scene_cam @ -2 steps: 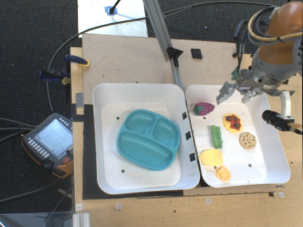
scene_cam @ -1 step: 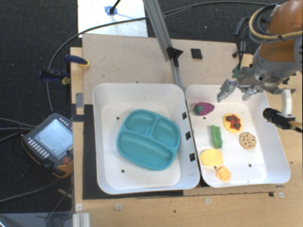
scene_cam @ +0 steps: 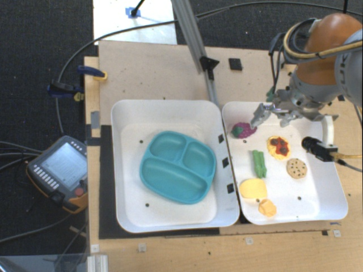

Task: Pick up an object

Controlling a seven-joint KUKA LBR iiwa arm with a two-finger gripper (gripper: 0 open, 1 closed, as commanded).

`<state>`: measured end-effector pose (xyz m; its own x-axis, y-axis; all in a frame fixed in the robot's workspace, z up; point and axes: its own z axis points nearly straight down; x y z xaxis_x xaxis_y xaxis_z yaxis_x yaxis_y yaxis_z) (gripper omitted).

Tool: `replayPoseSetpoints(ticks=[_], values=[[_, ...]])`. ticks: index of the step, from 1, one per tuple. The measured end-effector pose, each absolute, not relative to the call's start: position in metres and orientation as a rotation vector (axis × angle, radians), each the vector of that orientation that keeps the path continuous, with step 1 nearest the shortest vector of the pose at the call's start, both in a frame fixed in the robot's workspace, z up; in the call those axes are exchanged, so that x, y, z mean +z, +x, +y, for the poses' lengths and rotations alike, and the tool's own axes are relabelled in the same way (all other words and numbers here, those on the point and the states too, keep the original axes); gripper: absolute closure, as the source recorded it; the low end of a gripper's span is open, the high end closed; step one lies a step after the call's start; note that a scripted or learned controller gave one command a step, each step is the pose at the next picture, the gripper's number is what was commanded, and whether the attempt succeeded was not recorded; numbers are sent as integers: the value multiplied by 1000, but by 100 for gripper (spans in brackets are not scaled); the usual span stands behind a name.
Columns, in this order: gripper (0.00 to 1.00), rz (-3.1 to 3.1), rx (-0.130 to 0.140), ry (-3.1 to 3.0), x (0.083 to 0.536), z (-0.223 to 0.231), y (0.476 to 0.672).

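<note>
In the camera view, the gripper (scene_cam: 262,115) hangs over the right bin's (scene_cam: 334,200) far left corner, just beside the purple grape toy (scene_cam: 243,130), seemingly lining up a grab; whether it is open I cannot tell. The teal tray (scene_cam: 178,166) fills the left bin (scene_cam: 127,169).

Arm (scene_cam: 326,44) is cut off by the right edge. Gripper (scene_cam: 271,113) finger state cannot be told. Pendant (scene_cam: 59,171) screen text too small.

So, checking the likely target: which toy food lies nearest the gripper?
The purple grapes, at the right bin's top left, just beside the gripper; the other foods lie lower.
</note>
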<state>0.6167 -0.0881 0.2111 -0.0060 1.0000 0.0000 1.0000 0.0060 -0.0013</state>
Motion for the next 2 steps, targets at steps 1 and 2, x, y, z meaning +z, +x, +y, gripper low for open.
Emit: replayPoseSetpoints(ticks=[1, 2], values=[[0, -2223, 1, -2219, 164, -85, 608], [0, -2222, 2, -2219, 102, -87, 609]])
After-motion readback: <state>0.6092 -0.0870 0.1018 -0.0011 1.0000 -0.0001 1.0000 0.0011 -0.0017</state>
